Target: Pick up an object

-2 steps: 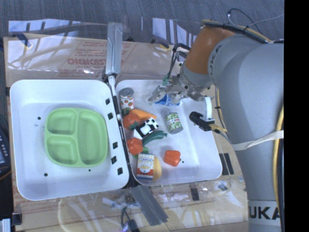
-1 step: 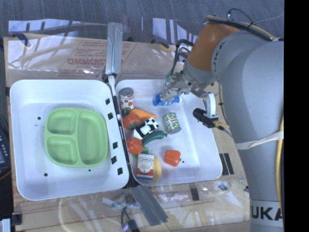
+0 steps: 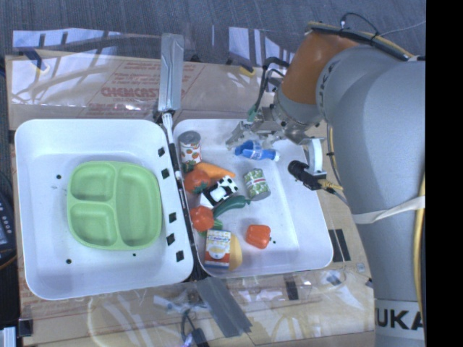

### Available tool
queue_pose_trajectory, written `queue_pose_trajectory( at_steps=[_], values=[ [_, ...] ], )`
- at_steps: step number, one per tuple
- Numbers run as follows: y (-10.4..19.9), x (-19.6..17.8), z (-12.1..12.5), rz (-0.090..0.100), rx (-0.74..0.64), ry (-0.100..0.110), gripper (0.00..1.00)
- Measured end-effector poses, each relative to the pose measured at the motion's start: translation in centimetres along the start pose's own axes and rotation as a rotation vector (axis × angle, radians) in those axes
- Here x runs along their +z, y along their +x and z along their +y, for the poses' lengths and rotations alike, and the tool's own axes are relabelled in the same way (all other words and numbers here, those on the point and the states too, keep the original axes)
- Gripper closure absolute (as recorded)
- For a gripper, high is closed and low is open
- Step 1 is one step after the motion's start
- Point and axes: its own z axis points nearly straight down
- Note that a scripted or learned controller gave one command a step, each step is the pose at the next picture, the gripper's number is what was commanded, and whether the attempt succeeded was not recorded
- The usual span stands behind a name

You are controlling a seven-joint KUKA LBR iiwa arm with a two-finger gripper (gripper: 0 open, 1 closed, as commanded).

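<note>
Camera view, looking down on the bench (image 3: 65, 85) at a slant: I reach in from the right, and my hand (image 3: 249, 132) sits low over the far part of the right bin (image 3: 307, 223). Right under and just near of it lies a small blue bottle (image 3: 257, 152), on its side. My metal fingers (image 3: 239, 134) seem to splay toward the left above it, but I cannot tell whether the hand is spread or clenched, and I see nothing clearly caught between them. So I would not claim a grasp.

The other candidates are all in the same bin. A small can with a red label (image 3: 189, 149) stands at the far left corner, by the divider. Near of it lie an orange piece (image 3: 202, 176), a black-and-white toy (image 3: 221, 190) and a green can (image 3: 256, 183) on a tilt. Nearer again are a small red block (image 3: 258, 236) and a carton (image 3: 217, 249) resting against something yellow.

The left bin (image 3: 36, 259) carries a green divided plate (image 3: 114, 204), well apart from my hand.

As I judge it, the task is at the reaching stage: I am placed over the blue bottle, which rests on the bin floor. Closing, lifting and clearing the bin all remain.
</note>
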Motion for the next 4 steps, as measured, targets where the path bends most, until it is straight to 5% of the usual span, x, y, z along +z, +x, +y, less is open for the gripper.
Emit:
queue_pose_trajectory(
  at_steps=[1, 2, 3, 4],
  values=[
    [-0.2, 1.1, -0.8, -0.007, 0.05, -0.009, 0.0],
    [-0.1, 0.0, -0.7, -0.007, 0.045, -0.009, 1.0],
    [0.0, 0.1, -0.7, -0.006, 0.042, -0.007, 0.0],
    [-2.8, 2.9, -7.0, 0.003, 0.073, 0.028, 0.0]
  ],
)
